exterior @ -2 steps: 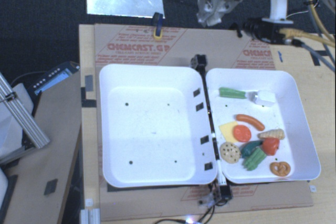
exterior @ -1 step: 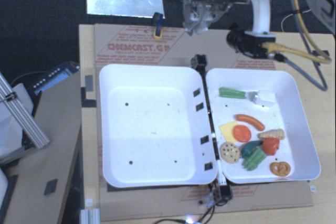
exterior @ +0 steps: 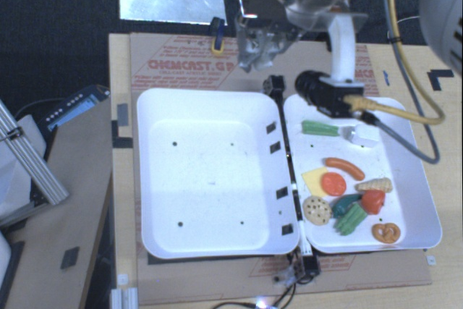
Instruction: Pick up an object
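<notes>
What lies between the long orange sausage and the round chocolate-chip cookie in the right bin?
In the camera view, a yellow cheese wedge and red tomato slice lie between the sausage and cookie.

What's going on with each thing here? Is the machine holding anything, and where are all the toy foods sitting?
tool: raised above the bench behind the bins, nothing seen in it
left bin: flat on the bench
right bin: flat, holding all the food
hot dog: lying loose
tomato slice: lying on the cheese
cookie: lying flat
pretzel: flat near the front corner
</notes>
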You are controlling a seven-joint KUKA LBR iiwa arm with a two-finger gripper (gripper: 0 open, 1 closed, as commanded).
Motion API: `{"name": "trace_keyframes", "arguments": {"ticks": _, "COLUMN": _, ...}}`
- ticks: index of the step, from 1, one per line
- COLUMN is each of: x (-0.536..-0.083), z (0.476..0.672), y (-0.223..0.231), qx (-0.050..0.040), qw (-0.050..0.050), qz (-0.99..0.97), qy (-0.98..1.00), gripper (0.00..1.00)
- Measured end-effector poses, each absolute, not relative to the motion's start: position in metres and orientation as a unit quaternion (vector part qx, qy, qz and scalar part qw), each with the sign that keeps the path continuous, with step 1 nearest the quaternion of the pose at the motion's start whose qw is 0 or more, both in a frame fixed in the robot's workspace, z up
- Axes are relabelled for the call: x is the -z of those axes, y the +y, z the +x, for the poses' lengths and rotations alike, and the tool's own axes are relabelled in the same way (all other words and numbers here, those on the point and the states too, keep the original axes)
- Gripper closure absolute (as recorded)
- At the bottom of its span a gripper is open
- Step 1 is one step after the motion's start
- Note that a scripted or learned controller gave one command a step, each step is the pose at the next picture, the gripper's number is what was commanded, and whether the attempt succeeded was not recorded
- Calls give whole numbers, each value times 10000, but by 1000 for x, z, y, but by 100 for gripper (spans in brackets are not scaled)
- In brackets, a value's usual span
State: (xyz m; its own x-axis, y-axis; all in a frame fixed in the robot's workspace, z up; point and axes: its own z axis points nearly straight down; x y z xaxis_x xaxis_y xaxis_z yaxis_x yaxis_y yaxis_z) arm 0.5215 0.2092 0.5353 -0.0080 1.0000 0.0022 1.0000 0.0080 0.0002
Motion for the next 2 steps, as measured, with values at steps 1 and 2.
{"name": "trace_keyframes", "arguments": {"ticks": 1, "x": -535, "z": 536, "y": 219, "qx": 12, "qw": -5, "qz": -7052, "qy": -7090, "gripper": 100}}
{"name": "trace_keyframes", "arguments": {"ticks": 2, "x": -535, "z": 533, "y": 229, "qx": 12, "qw": -3, "qz": -7051, "qy": -7091, "gripper": 100}}
